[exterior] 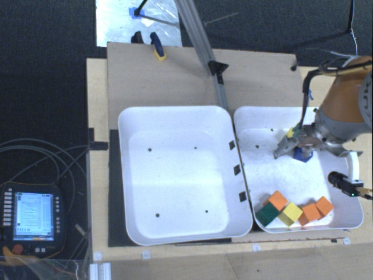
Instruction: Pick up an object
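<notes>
Arm (349,101) enters from the right, orange band above the wrist, gripper (294,144) lowered and pointing left.

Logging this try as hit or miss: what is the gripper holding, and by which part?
Cannot be told: a blue object sits right at the gripper, but the grip itself is unclear.

A blue block (302,154) sits under the gripper; orange, green and yellow blocks (289,209) cluster at the right bin's near edge
</notes>
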Available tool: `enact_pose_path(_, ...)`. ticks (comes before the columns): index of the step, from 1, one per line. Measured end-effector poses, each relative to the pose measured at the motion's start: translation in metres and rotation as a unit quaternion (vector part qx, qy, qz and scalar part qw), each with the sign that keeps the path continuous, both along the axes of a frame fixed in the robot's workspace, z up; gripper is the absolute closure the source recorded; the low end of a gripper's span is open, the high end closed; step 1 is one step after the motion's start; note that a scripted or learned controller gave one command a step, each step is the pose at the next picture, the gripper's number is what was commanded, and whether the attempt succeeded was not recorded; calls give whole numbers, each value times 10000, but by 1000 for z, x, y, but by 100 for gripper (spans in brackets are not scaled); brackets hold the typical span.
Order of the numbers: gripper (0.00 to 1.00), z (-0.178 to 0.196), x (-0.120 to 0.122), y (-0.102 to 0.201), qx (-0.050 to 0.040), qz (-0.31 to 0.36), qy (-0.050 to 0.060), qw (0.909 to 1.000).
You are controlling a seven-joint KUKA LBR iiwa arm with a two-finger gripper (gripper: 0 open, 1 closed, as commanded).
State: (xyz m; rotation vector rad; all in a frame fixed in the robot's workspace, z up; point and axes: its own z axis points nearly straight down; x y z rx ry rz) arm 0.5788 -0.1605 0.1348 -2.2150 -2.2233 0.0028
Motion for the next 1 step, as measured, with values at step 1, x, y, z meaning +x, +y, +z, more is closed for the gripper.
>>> enact_pose_path(1,100,15,2,-1,-11,4,-44,10000)
